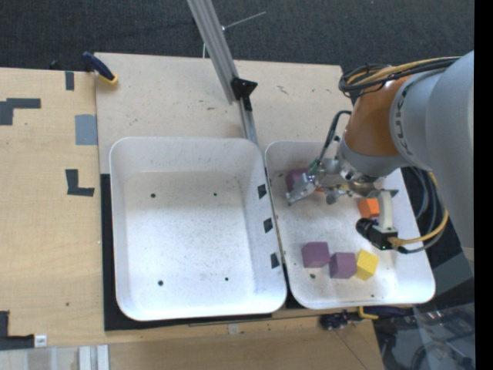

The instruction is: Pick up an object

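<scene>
The right bin (408, 284) holds several small blocks. A purple block (294, 179) lies near the bin's upper left, right beside my gripper (312, 191), which hangs low over that spot. Whether the block is in its grasp is not visible. Two more purple blocks (314, 254) (343, 265) and a yellow block (367, 264) sit together toward the front of the bin. An orange block (369, 206) lies just right of the gripper, partly hidden under the wrist.
The left bin (123, 206) stands beside the right one, their rims touching. A slanted metal bar (216, 37) crosses above the bench at the back. The arm (400, 122) and its cables (416, 230) cover the right bin's right side.
</scene>
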Tool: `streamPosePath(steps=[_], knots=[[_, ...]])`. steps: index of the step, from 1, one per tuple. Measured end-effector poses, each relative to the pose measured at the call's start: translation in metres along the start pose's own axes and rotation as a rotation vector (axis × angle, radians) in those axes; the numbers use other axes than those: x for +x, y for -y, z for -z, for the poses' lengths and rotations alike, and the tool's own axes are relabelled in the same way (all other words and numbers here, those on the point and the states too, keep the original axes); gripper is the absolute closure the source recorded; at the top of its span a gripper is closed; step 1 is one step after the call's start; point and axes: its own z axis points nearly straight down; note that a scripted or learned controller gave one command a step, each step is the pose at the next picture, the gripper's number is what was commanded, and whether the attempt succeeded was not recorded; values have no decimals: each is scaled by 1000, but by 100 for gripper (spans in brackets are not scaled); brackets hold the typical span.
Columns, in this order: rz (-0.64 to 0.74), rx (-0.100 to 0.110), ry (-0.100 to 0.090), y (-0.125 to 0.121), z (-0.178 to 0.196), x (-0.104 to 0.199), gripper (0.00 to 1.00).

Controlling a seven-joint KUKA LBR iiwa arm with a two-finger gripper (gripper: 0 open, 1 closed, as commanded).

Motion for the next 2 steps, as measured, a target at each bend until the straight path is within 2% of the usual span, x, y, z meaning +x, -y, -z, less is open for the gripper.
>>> streamPosePath(steps=[1,2], knots=[[2,-4,-1,-1,13,1,100],[-1,-9,0,1,58,-6,100]])
